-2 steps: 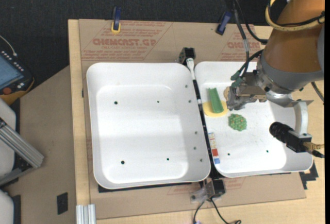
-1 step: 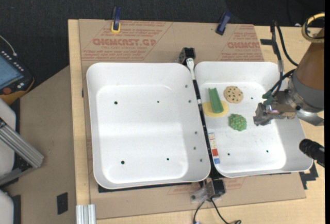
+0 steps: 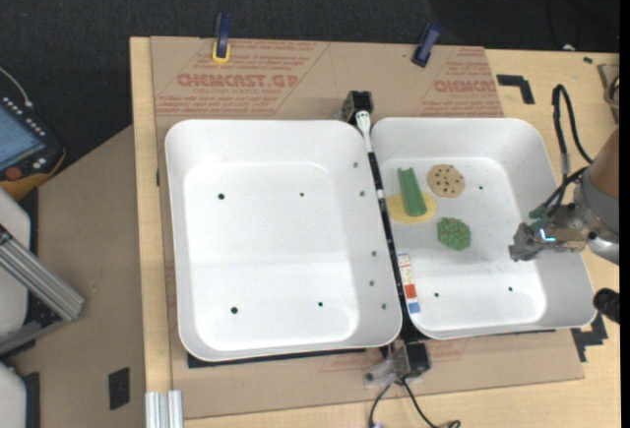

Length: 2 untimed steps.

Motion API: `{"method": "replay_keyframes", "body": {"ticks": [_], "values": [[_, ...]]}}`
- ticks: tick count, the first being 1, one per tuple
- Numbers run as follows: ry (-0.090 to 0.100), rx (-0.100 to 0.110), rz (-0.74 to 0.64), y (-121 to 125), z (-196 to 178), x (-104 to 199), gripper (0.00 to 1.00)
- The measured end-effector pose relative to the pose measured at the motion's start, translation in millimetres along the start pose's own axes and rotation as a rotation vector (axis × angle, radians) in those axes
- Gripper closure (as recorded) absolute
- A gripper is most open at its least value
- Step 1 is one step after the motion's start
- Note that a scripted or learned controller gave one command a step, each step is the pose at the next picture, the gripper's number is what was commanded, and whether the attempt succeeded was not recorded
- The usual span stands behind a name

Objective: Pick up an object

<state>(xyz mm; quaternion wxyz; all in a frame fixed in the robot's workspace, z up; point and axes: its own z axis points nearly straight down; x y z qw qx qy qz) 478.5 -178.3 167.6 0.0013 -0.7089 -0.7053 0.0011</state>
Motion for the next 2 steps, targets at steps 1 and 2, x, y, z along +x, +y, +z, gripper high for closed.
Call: {"method": "replay_keyframes", "body": {"ticks": [1,2], "values": [[-0.002,-0.009,-0.010,50,-18,26,1.00],[0.001,0.000,0.000,-2,-10,-18,1.00]]}}
